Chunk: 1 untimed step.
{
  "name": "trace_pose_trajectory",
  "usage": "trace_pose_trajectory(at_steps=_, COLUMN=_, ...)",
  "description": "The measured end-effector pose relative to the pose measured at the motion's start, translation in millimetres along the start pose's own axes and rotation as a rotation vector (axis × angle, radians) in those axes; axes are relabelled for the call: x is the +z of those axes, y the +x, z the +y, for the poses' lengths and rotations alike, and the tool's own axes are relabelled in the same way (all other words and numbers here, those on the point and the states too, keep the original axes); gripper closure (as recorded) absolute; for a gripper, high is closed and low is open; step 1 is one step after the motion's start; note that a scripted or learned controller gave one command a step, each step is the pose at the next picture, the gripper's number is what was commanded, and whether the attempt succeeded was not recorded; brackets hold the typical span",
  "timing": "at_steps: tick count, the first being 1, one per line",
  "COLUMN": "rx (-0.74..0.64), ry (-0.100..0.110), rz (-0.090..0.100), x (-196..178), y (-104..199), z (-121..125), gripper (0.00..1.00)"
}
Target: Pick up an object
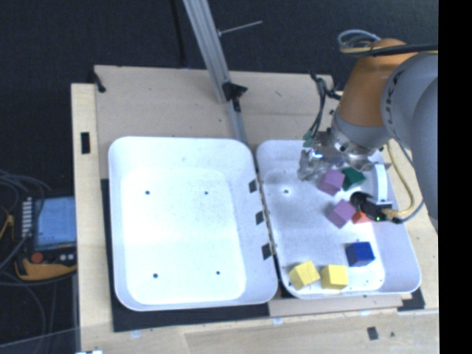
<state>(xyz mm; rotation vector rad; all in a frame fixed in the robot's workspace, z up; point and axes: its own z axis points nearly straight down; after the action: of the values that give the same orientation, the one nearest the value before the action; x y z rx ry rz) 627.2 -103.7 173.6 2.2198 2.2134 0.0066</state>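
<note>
White plastic bins sit side by side on the desk (85,124), and the arm's gripper (318,162) hangs low over the far end of the right bin (295,220), where all the small blocks lie. I cannot tell how it is set, as the wrist hides it from above. Just beside it, toward the near side, a purple block (331,181) lies tilted, close enough that it looks like the one being tried for, though nothing shows it caught. A green block (355,176) pokes out next to that. Further toward the near edge come a second purple block (341,213) with a bit of red (361,216) beside it, then a blue block (360,254), and nearest of all two yellow blocks (303,274). They lie scattered, as if tipped in loose for picking. Well off to the gripper's side, the left bin (181,220) would serve as the drop place. No labels or writing can be read anywhere.
</note>
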Motion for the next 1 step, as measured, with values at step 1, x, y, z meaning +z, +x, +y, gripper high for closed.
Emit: trace_pose_trajectory(at_steps=1, rx=-0.005, ry=0.002, rz=0.000, x=-34.9, y=-1.9, z=1.6, gripper=1.00)
